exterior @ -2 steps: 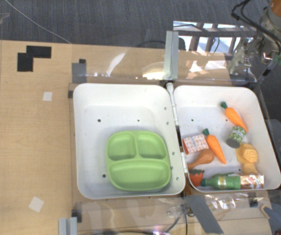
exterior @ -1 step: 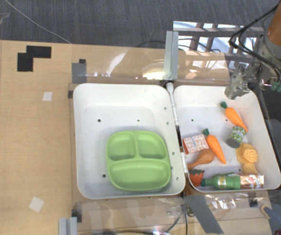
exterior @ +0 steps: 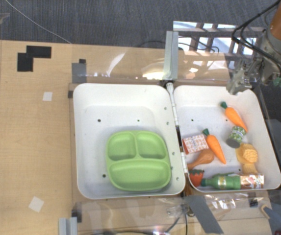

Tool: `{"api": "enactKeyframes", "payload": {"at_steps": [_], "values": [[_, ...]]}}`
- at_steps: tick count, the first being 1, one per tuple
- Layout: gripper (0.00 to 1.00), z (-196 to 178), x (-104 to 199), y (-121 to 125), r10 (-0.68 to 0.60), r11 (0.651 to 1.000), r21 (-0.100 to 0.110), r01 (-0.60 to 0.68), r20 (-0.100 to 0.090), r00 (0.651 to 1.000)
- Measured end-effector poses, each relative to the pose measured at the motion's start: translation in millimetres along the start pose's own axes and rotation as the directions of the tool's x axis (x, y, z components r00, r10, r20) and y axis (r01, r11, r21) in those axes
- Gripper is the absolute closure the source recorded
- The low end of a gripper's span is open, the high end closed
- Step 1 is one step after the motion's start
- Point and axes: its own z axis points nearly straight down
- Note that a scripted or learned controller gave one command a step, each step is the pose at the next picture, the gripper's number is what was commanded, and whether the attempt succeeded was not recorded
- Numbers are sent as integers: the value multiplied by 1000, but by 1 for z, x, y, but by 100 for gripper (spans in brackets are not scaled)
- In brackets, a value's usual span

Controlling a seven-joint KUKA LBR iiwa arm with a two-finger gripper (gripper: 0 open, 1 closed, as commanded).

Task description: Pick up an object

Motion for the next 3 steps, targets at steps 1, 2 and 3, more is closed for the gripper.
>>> {"api": "enactKeyframes", "payload": {"at_steps": [1,2,3], "values": [[100,-13,-2,1,-2,1000,0,2,11,1000],[100,-27,-5,2,-4,1000,0,4,21,1000],[100,25,-25,39,45,999,-2,-45,-15,999]]}}
